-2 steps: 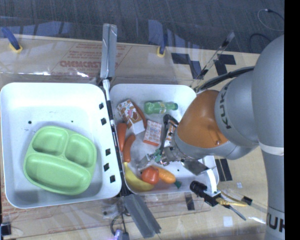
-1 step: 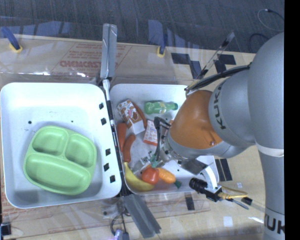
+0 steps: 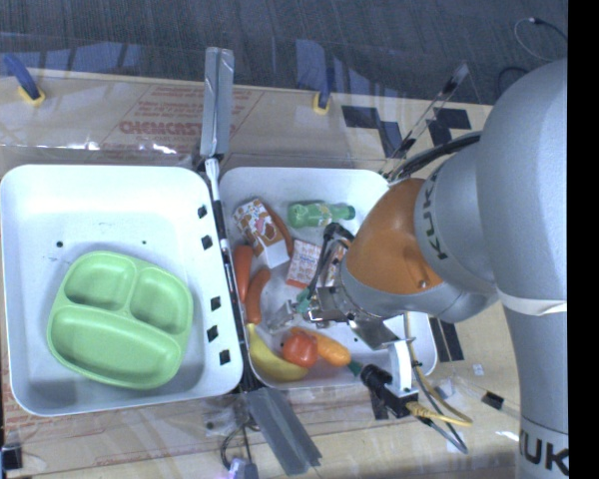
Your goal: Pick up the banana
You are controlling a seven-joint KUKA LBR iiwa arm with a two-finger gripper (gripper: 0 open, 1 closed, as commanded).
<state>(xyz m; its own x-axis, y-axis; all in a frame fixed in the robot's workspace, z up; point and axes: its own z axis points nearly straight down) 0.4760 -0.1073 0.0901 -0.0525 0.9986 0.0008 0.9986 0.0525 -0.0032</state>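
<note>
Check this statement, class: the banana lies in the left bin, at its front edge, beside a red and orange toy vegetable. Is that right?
Not quite. The camera view shows the banana in the right bin, not the left. The rest holds: it lies at the front edge, beside the red and orange toy vegetable. The left bin holds a green divided plate.

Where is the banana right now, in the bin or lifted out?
In the bin. The banana lies at the right bin's near-left corner, partly under a red toy, with the claw above.
</note>
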